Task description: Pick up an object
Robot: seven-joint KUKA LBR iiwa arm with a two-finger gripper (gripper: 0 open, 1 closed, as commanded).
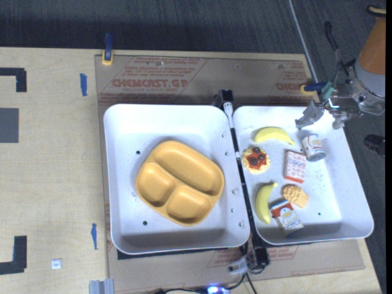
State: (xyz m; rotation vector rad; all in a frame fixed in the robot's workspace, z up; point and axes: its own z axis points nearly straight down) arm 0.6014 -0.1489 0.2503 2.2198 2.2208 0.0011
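White plastic forms the two shallow bins sitting side by side on your bench: the left bin (122, 127) carries a yellow divided tray (179, 180), and the right bin (349, 182) carries every small object you could pick. Your gripper (321, 115) hangs above the far right corner of the right bin, its two fingers spread apart with nothing between them. Just beneath and beside it lies a small can (313, 147) on its side, the closest candidate. To the can's left lies a banana (273, 135); below the can lies a red and white card (295, 166). Nearer the divider sits a small pizza toy (255, 158), and toward the front edge lie a second banana (263, 202), a waffle-like cookie (294, 195) and a small packet (286, 217). You hold nothing yet, so the pick is at its approach. The risks from here look plain: a can lying on its side is likely to roll away if one finger touches first; the bin wall is near the gripper and could be struck on descent; and the front objects sit touching or nearly so, which could mean a closing grasp catches two or slips off both.
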